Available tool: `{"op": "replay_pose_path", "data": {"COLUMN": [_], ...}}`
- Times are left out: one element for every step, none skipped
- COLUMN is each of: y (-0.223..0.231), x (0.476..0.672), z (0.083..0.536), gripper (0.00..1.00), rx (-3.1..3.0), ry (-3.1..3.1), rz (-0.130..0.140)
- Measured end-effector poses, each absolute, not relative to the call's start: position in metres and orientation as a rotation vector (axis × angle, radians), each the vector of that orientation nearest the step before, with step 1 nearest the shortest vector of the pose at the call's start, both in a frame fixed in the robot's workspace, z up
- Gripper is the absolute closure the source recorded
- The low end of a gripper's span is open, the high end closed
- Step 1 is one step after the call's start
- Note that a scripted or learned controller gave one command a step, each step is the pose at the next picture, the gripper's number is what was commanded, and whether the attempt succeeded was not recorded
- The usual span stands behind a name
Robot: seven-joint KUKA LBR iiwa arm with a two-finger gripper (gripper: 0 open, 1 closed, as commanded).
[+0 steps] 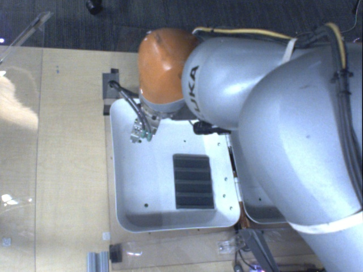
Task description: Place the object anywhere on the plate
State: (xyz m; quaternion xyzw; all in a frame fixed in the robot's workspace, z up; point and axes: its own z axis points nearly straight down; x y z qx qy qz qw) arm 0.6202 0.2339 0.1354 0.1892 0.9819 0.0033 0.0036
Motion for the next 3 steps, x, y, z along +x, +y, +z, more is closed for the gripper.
{"op": "replay_pose_path", "data": {"y": [0.234,0.235,0.236], "x": [0.620,0.586,0.588], "z": [0.135,0.122,0.133], "gripper": [0.00,0.00,1.00], "rx": [0.593,1.198,1.197], "ry": [3.078,2.902,2.898], "rz": [0.010,0.005,0.014]}}
